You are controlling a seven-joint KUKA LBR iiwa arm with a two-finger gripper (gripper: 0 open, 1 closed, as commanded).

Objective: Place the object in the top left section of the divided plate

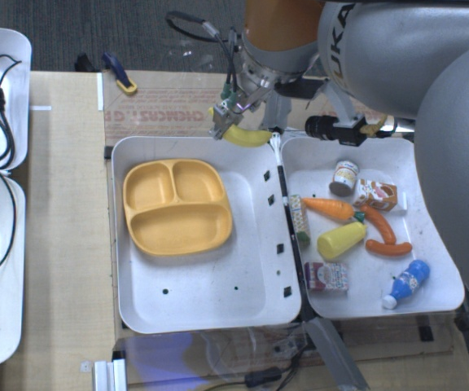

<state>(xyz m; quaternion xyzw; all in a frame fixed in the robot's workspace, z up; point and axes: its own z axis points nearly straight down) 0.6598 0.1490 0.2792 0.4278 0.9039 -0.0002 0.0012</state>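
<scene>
Nearest edge: the front rims of two white bins sit side by side on the desk (63,218), the left bin (202,300) wider than the right bin (430,292).
Right bin, front: a small blue-and-white bottle (405,283) lies tilted near the front right corner; a small red-and-white carton (326,276) lies near the divider between the bins.
Right bin, middle: a yellow squeeze bottle (342,239) lies on its side, with an orange-red sausage-like piece (387,248) just beside it to the right and a toy carrot (332,208) just behind it.
Right bin, back: a small can (344,177) stands near a red-and-white packet (379,194).
Divider: a narrow greenish packet (300,220) lies along the wall between the two bins.
Left bin: the yellow divided plate (177,206) rests flat in the bin's back left part, two small sections to the back and one long section to the front; all three sections are bare.
Task object: a yellow banana (247,137) hangs at the back rim of the left bin, near the corner where the bins meet, well apart from the plate.
Hand: the hand (228,119) is over that back rim, its fingers pinching the banana's left end.
Arm: the grey arm with its orange band (279,19) comes in from the upper right.
Far desk: a blue-and-yellow clip-like item (119,74) lies behind the left bin.
</scene>
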